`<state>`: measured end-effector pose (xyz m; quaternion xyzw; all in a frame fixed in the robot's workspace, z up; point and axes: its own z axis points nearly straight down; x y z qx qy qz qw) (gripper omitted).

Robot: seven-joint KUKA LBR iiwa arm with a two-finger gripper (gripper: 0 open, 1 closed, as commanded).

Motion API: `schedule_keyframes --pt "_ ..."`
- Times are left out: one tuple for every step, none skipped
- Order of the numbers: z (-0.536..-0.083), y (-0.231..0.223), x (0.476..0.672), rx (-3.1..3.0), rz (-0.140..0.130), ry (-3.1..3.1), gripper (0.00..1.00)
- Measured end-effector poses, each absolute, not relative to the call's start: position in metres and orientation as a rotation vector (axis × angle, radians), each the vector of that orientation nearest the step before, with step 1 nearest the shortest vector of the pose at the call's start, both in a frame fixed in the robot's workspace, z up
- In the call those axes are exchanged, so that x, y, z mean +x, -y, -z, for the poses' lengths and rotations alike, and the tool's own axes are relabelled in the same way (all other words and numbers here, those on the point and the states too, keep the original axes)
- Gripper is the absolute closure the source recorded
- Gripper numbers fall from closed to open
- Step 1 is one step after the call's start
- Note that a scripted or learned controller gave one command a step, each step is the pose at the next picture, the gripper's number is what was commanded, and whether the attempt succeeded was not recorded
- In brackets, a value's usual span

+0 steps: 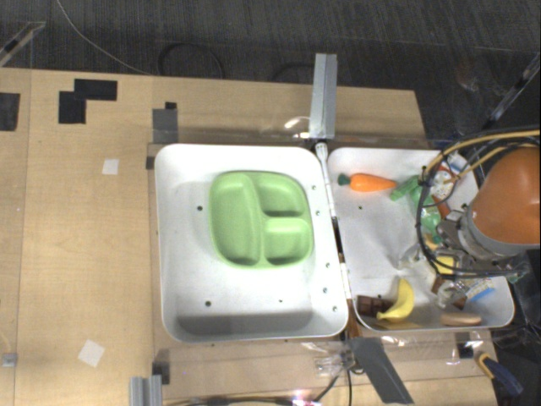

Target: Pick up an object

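Note:
The right bin (pixel 372 244) holds an orange carrot (pixel 368 183) with a green tip near its far left corner. A yellow banana (pixel 400 301) lies at its near edge, next to a small dark brown piece (pixel 368 304). A green item (pixel 412 190) lies just right of the carrot. The arm's orange band (pixel 510 201) hangs over the bin's right side. Below it, my gripper (pixel 444 259) is down inside the bin, largely hidden by the wrist and a tangle of cables. A tan piece (pixel 461 318) and a blue-white item (pixel 479 293) lie near it.
The left bin (pixel 182 311) carries a light green divided plate (pixel 258 218) in its middle. A grey metal post (pixel 324 100) rises behind the wall between the bins. Wooden bench surface spreads to the left.

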<state>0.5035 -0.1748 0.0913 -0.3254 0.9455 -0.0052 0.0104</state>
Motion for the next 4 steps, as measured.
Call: schedule_keyframes --pt "-0.0913 0.1749 0.5021 -1.012 0.017 -2.951 0.00" --pt "-0.0915 0.1716 0.5011 -1.008 0.020 -2.954 0.00" --pt "-0.0911 0.1765 0.5024 -1.019 0.011 -2.951 0.00" --pt "-0.0908 0.1771 0.5003 -0.928 0.008 -2.982 0.00"
